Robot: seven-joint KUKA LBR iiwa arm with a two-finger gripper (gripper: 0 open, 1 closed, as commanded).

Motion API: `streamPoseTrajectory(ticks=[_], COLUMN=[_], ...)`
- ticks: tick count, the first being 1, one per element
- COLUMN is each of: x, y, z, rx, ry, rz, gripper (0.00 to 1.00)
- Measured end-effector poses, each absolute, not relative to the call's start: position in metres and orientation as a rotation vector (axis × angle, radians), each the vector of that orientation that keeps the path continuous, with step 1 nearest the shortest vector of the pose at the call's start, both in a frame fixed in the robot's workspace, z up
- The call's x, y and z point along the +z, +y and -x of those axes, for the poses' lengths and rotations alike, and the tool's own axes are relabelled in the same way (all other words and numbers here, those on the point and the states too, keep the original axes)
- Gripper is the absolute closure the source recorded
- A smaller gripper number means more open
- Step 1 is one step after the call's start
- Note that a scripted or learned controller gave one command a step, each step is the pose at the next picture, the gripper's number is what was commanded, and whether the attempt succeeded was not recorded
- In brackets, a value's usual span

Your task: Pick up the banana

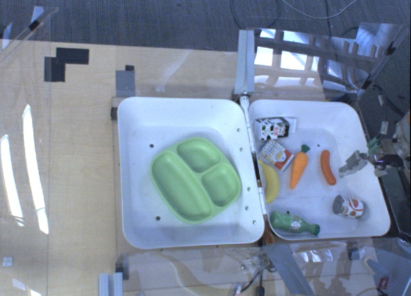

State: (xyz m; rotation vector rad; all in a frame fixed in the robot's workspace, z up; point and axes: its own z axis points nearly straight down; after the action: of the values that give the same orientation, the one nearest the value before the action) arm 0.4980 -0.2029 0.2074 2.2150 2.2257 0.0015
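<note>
Banana (271, 183) lying against right bin's (359, 121) left wall, beside carrot (298, 168); end effector (359, 160) at right rim, grip state unclear.

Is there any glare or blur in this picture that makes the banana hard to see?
Camera view: the banana is fairly sharp and glare-free, lying at the right bin's left wall; bright reflection streaks lie on the bench; the gripper looks blurred.

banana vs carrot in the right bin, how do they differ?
The banana is yellow, curved and lies against the bin's left wall; the carrot is orange with a green top, straight and tapered, out on the bin floor. Both lie flat, roughly lengthwise up the view, side by side.
</note>
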Motion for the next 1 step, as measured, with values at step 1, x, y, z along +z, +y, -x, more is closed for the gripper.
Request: streamPoseTrajectory(ticks=[1], x=[0.1341], y=[-0.1301], z=[-0.5567], rx=[0.001], ry=[2.070], rz=[-2.363], gripper=[0.00])
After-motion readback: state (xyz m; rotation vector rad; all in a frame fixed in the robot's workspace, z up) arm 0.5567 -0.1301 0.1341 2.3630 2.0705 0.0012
